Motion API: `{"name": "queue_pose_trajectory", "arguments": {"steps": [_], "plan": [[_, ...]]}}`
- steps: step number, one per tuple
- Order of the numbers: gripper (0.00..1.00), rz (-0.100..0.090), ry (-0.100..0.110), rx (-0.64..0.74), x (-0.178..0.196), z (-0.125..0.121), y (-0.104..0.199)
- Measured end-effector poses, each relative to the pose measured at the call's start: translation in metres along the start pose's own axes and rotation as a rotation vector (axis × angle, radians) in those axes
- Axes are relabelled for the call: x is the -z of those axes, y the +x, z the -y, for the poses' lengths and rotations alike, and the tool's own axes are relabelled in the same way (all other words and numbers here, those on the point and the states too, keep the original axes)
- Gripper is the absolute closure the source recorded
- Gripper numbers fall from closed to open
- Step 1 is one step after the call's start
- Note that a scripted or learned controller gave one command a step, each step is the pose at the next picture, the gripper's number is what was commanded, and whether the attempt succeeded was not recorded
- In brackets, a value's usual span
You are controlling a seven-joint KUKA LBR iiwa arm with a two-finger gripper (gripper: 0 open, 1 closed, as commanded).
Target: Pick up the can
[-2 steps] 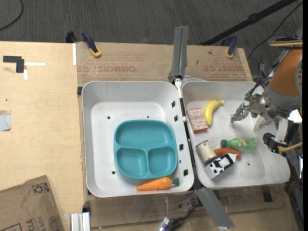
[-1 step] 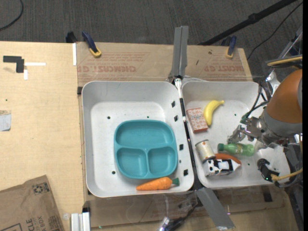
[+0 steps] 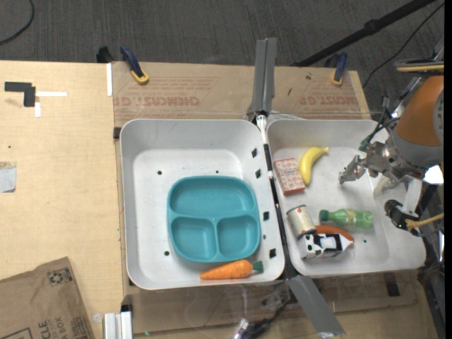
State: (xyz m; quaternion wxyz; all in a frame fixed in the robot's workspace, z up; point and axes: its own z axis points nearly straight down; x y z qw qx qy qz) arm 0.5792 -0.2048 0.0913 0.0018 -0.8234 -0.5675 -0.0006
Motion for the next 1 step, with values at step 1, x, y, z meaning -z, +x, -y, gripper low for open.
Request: {"name": "queue_pose_trajectory", "arguments": {"steps": [1], "plan": [[0.00, 0.005, -0.003, -0.071, 0.0480, -0.0590, 0.0120]]}}
